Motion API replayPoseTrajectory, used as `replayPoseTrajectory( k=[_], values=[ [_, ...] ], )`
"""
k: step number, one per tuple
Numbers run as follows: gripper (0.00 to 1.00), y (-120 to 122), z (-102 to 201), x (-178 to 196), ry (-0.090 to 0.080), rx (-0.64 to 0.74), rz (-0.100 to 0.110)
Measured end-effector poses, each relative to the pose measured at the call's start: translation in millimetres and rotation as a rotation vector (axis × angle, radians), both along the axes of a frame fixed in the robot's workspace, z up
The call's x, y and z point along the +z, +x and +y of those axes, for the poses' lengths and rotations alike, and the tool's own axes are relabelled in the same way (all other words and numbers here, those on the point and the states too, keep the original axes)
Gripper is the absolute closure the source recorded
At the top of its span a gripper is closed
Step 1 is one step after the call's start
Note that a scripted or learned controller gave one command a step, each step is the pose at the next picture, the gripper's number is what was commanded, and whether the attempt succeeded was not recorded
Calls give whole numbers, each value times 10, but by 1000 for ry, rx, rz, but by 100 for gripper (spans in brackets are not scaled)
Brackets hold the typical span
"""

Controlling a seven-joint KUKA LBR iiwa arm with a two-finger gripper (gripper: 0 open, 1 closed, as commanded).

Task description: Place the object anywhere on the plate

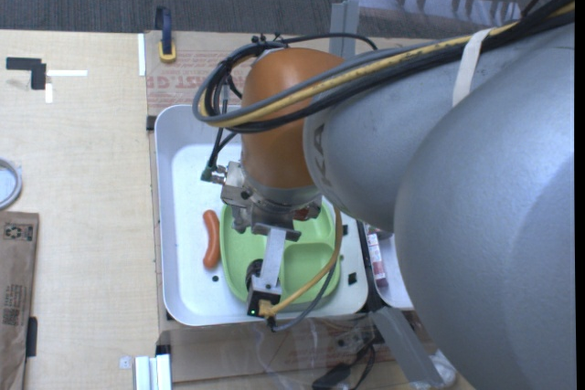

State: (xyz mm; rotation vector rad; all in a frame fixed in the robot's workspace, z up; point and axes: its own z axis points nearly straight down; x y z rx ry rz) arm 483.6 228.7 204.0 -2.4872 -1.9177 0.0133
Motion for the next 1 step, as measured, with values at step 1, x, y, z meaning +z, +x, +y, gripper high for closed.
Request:
replayPoseTrajectory(
  k=[1],
  values=[
    [100,-56,-241,-29,2,166,0]
  ],
)
